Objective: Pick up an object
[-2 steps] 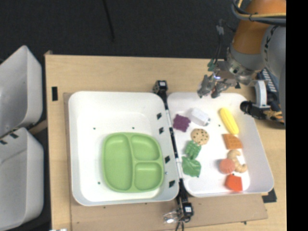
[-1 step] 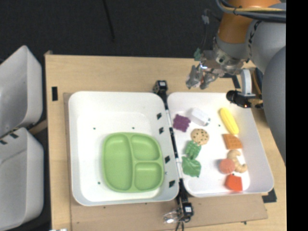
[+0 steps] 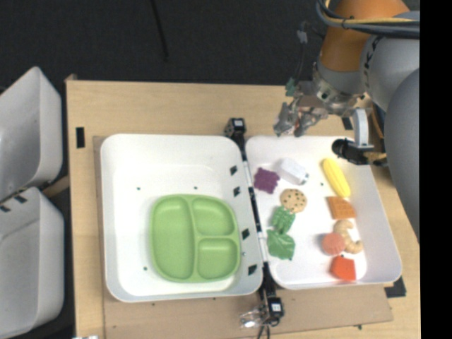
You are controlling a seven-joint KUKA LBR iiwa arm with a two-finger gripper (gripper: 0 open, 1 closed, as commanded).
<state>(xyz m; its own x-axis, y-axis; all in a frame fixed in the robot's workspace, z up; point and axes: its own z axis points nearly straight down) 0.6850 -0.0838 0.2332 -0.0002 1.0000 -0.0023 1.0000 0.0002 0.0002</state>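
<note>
From my station I see the left bin (image 3: 116, 189) holding a green divided plate (image 3: 194, 237), which I leave alone. Moving right, the right bin (image 3: 381, 210) carries the candidates: a purple piece (image 3: 266, 180), a white block (image 3: 292, 170), a cookie (image 3: 293, 200), two green leafy pieces (image 3: 282, 233), a yellow corn cob (image 3: 336, 177), an orange square (image 3: 340, 207), a pinkish lump (image 3: 339, 242) and a red block (image 3: 343, 268).

I would go for the corn cob. It looks like light, rigid plastic, probably smooth, so I judge it could roll or slip; pinching it across its narrow middle seems safest.

The end effector (image 3: 300, 119) hangs above the far rim of the right bin, apart from every item and carrying nothing. Its fingers (image 3: 284, 123) point down with a gap between them, so I read it as open. The table (image 3: 85, 111) shows around both bins.
</note>
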